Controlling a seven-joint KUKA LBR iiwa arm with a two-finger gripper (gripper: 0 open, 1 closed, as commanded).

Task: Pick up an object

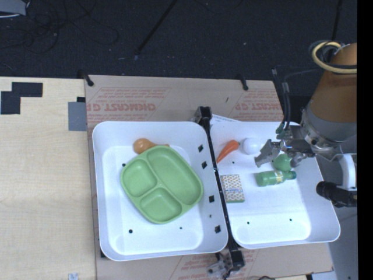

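My gripper (pixel 278 156) hangs low over the right bin (pixel 291 229), just above a green bottle (pixel 273 178) that lies on its side. An orange carrot (pixel 227 150) leans against the bin's left wall. A white ball (pixel 250 146) rests beside the carrot. A small patterned box (pixel 233 188) lies near the divider. Nothing shows between the fingers.
The left bin (pixel 116 238) holds a green divided plate (pixel 161 184) and an orange round object (pixel 141 146) behind it. A black divider rail (pixel 213 179) runs between the bins. The arm's grey wrist with orange band (pixel 335 98) fills the right side.
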